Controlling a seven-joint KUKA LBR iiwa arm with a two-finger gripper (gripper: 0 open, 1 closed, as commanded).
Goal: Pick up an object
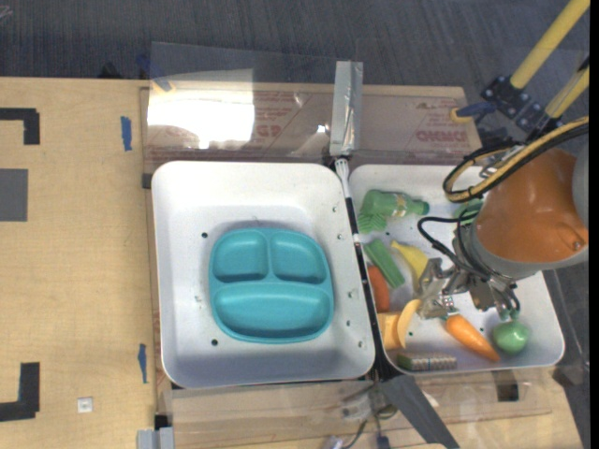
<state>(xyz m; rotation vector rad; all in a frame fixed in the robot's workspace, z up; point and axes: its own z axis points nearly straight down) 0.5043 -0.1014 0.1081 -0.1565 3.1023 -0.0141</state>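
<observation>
1. Two white bins sit side by side; the arm [533, 213] reaches down into the right bin [547, 344].
2. Its claw [440, 293] hangs low among toy foods, just beside the carrot [468, 337] and banana [408, 255].
3. I cannot tell its grip.
4. A teal tray [271, 283] lies in the left bin [178, 204].

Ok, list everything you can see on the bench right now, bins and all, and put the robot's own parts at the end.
White bins: 2, side by side; left bin, right bin.
Divided plate: 1, teal, three compartments, centre of left bin.
Green toy: 1, top left of right bin.
Green stick-shaped piece: 1, left side of right bin.
Red-orange piece: 1, by the right bin's left wall.
Yellow pieces: 2; one mid-bin, one lower left.
Carrot: 1, orange, lower right bin.
Green ball: 1, beside the carrot.
Dark thin item: 1, at the front wall; blurred.
Arm: 1, orange band, over the right bin.
Gripper: 1, low among the toys.
</observation>
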